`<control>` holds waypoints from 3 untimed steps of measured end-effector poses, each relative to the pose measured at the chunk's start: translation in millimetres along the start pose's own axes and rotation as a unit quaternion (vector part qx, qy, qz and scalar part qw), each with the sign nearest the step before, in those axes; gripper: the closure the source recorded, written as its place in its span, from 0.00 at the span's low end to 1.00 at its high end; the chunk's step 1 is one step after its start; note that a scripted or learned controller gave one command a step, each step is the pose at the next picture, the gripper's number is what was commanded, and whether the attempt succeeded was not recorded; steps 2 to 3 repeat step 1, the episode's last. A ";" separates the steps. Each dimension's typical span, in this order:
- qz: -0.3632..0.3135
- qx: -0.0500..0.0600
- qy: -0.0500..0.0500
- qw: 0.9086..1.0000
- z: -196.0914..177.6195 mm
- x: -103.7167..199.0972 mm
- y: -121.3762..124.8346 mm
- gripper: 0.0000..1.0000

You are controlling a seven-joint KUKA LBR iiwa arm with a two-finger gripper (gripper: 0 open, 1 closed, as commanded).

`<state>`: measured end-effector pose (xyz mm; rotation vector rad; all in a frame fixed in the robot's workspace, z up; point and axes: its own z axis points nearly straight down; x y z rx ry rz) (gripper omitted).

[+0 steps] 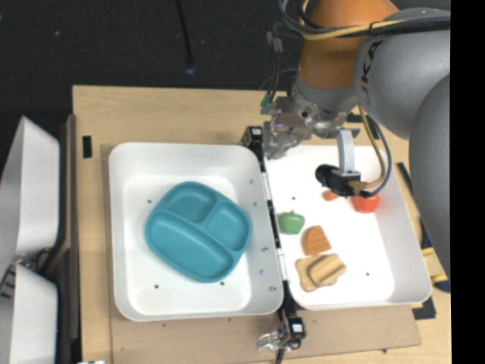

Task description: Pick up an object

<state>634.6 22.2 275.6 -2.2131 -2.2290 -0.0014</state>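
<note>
Over the right shallow white bin's (383,260) far corner, beside the divider, the grey two-finger gripper (286,133) hovers, open or closed I cannot tell, likely lining up on the small green rounded object (290,221) lying untouched below it.

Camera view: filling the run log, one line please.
gripper at right bin's far edge | green toy inside | teal plate in left bin

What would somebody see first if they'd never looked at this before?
The big teal divided plate lies in the middle of the left bin. The robot arm's bright orange band glows at the top right. A small green piece and a red piece lie in the right bin.
</note>
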 end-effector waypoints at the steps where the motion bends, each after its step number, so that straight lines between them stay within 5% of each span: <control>1: 0.001 0.001 -0.001 1.000 10.6 39.3 -28.7 1.00; 3: 0.001 0.001 -0.001 1.000 10.6 39.3 -28.7 1.00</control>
